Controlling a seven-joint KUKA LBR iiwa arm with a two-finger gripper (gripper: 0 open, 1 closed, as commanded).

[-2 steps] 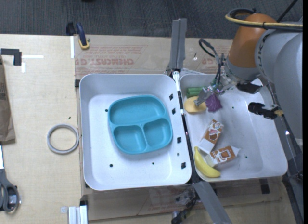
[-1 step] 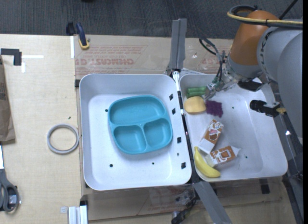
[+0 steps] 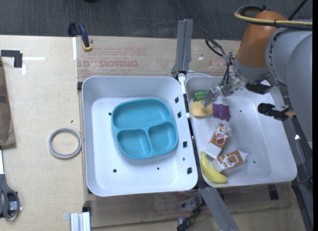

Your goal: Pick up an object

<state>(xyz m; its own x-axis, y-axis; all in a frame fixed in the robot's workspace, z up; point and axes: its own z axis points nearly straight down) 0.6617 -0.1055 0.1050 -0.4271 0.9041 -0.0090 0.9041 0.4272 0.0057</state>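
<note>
My gripper (image 3: 215, 94) hangs low over the back left of the right bin (image 3: 258, 125), reaching in from the right. Just to its left lies a small green object (image 3: 200, 95). A pale yellow piece (image 3: 199, 109) sits below that, and a purple object (image 3: 221, 111) lies right under the gripper. Nearer the front are two brown-and-white cartons (image 3: 220, 136) (image 3: 231, 159) and a banana (image 3: 212, 169) by the bin's front left corner. I see nothing held in the gripper.
The left bin (image 3: 94, 125) holds a blue divided plate (image 3: 145, 128). A grey upright post (image 3: 184, 46) stands behind the wall between the bins. On the bench to the left lie a tape ring (image 3: 65, 142) and scissors (image 3: 7, 202).
</note>
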